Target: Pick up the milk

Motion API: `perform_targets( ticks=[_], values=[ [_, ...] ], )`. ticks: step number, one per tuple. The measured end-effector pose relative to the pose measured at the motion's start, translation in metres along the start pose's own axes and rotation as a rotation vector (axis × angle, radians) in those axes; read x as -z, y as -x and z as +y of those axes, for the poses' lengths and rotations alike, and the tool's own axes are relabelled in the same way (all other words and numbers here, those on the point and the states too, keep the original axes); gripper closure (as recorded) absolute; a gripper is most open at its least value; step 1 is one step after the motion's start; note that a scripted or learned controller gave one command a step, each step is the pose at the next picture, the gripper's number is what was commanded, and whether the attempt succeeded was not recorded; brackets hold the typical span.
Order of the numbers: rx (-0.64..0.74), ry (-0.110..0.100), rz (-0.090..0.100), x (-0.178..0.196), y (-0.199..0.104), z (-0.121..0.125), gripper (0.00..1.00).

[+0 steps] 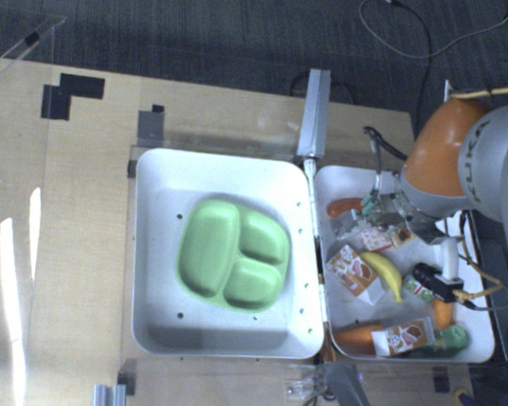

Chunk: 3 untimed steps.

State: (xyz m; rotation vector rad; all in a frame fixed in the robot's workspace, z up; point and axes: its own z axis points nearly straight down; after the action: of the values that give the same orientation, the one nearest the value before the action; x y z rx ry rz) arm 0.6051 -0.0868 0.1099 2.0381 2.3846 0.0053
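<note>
From my remote seat I see the pincer low over the upper part of the right bin, above a small clutter of packets near a red item. Whether it is open or shut I cannot tell, because the wrist and the clutter cover it, and I see nothing clearly held in it.

The milk is, in my judgement, the small carton with a white and orange label that lies on its side near the lower edge of the right bin. An orange carrot lies just beside its left end and a green item is at its right end. Its long axis runs almost left to right in the camera view, with the right end a little higher.

The relation that matters: the carton lies well apart from the pincer, toward the lower edge of the camera view and slightly to the right. Between them are a yellow banana and a snack box with an orange print. So I think the arm must lift, travel over the banana toward the near wall of the bin, and turn the pincer so that it closes across the short side of the carton. The left bin with the green divided tray plays no part here.
</note>
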Motion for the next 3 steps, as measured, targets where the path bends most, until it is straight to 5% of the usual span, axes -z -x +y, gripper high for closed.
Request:
perform_targets(
  ticks=[1, 2, 3],
  values=[
    [0.086, 0.003, -0.001, 0.117, 0.0, 0.004, 0.0],
    [0.076, -0.003, 0.002, 0.075, -0.106, -0.066, 0.0],
    [0.182, 0.001, 0.0, 0.076, -0.055, -0.068, 0.0]
  ],
)
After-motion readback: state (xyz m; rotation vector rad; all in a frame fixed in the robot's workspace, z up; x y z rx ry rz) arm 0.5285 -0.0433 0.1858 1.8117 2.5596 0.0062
